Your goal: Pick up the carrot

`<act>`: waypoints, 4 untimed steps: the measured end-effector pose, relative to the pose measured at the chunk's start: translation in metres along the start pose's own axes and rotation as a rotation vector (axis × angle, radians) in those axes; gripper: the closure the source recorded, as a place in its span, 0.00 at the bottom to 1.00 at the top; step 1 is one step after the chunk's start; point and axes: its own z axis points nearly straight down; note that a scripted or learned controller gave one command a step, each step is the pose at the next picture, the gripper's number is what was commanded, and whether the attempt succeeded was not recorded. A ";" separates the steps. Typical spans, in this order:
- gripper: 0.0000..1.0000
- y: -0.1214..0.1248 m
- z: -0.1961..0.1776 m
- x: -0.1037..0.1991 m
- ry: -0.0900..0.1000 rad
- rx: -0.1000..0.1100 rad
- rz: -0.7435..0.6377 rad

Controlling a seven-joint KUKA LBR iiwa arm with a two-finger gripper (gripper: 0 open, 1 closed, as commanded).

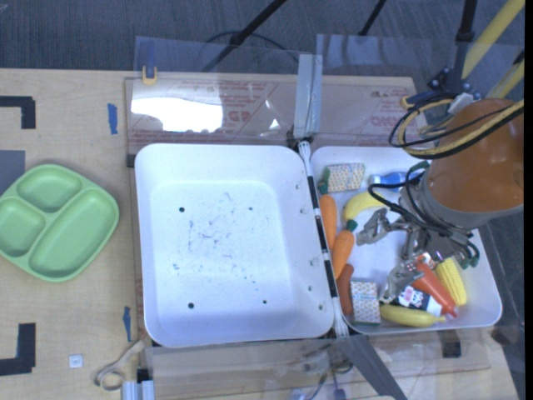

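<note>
Pale wood bench (67, 90), glossy white plastic bins (225, 161)

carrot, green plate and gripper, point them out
carrot (328, 216), camera view, middle of its body
green plate (55, 221), camera view, ridge between compartments
gripper (405, 277), camera view, between its fingertips

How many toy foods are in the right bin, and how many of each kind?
Right bin, as far as the arm lets me see:
Carrots: 3
Bananas: 2
Corn: 1
Snack blocks: 2
Bottle, orange and white: 1
Blue item: 1
Total: 10
</note>
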 end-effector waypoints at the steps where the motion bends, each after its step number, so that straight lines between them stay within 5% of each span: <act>1: 0.00 0.020 0.000 0.005 0.002 -0.002 -0.356; 2: 0.00 0.038 -0.074 0.000 0.000 -0.001 -0.422; 3: 0.00 0.038 -0.251 -0.009 0.000 0.000 -0.642; 4: 0.00 0.005 -0.251 0.008 0.001 -0.001 -0.681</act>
